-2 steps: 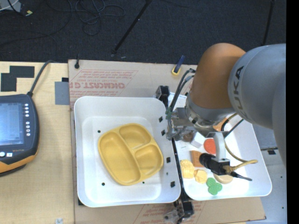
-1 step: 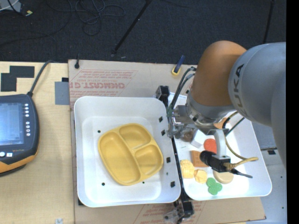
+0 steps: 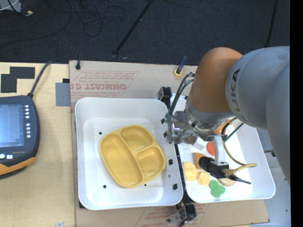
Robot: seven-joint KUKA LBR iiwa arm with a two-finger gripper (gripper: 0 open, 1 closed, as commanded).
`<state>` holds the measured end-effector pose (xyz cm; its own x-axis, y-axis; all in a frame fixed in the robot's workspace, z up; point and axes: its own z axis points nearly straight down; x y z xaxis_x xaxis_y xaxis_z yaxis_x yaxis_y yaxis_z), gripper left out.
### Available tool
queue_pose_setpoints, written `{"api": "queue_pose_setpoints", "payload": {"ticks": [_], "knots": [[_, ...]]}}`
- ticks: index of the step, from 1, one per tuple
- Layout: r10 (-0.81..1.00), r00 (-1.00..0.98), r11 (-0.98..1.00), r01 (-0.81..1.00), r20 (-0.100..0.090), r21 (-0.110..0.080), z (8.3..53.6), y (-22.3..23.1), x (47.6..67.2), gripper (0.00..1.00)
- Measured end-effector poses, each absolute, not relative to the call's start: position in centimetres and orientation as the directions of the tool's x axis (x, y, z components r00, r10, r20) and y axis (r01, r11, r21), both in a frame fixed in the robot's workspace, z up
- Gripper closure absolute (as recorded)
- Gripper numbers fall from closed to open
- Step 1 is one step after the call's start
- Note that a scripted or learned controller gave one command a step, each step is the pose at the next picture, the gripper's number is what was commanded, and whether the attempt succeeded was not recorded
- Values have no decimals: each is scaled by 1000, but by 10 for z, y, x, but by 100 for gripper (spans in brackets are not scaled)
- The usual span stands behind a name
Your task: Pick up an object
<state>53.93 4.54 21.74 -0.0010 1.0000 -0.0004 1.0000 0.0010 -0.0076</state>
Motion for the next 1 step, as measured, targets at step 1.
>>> {"api": "queue_pose_setpoints", "payload": {"ticks": [1], "knots": [[1000,0,0,1000,0,-4,228,46,542,100]]}}
